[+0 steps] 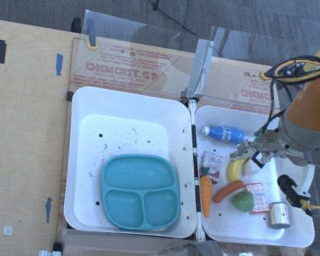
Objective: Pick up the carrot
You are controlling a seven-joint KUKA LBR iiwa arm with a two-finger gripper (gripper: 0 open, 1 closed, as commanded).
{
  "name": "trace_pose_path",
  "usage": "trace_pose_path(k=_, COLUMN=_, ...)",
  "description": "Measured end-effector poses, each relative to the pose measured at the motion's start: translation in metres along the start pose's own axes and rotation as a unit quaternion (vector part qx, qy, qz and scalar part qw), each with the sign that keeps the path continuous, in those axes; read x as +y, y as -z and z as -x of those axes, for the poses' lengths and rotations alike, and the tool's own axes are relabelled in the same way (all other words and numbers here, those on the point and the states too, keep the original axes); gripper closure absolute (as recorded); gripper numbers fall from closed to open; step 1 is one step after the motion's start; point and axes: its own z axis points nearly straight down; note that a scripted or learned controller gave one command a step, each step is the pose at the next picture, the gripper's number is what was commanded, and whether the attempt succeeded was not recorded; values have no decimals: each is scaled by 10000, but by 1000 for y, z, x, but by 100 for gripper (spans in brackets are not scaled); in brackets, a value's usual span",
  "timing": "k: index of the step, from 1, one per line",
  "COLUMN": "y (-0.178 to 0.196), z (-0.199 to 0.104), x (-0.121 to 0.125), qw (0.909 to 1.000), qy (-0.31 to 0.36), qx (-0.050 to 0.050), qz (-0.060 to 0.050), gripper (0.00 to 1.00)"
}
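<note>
The carrot point(204, 195) is orange and tapered. It lies lengthwise against the left wall of the right bin point(299, 235), near the front. My gripper point(251, 156) hangs over the middle of that bin, just above a yellow banana point(236, 168). It is up and to the right of the carrot and apart from it. Nothing shows held in it.
Also in the right bin are a blue bottle point(223, 133), a small packet point(211, 162), a red-orange sausage point(228, 191), a green fruit point(243, 201), a red-and-white card point(260, 196) and a metal can point(278, 215). The left bin point(90, 114) holds a teal divided plate point(140, 191).
</note>
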Motion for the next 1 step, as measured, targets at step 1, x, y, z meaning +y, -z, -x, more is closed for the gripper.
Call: trace_pose_path(k=1, y=-12, z=-32, x=-13, qw=9990, qy=413, qx=-75, qz=139, gripper=0)
